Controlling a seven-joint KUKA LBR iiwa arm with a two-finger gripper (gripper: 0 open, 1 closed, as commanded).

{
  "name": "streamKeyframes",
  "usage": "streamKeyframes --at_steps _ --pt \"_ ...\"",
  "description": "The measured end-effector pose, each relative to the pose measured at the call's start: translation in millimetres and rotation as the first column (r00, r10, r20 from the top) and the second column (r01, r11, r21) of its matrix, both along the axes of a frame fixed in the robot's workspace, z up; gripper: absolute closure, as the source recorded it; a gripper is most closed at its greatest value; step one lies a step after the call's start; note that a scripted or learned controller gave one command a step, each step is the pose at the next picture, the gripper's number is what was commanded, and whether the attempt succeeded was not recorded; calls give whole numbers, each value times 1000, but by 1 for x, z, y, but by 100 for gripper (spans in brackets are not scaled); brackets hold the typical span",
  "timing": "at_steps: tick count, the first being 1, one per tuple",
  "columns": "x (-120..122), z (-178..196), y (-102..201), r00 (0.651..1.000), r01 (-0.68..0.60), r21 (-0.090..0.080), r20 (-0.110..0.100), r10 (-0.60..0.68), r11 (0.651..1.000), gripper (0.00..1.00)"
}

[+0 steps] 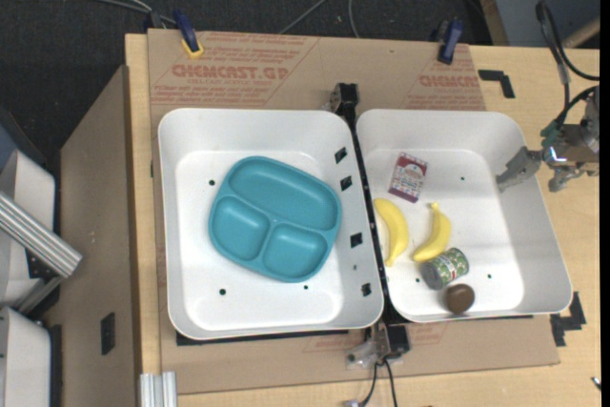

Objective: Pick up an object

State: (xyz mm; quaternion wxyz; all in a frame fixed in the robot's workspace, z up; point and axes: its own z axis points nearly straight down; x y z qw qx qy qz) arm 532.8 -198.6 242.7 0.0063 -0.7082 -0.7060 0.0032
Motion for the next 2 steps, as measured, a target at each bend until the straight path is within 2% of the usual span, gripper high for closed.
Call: streamKeyframes --at_steps 1,2 --pt "3 6 1 1000 -4 -3 12 4 1000 0" --pt "-2 -36 0 1000 -3 -1 8 3 1000 0"
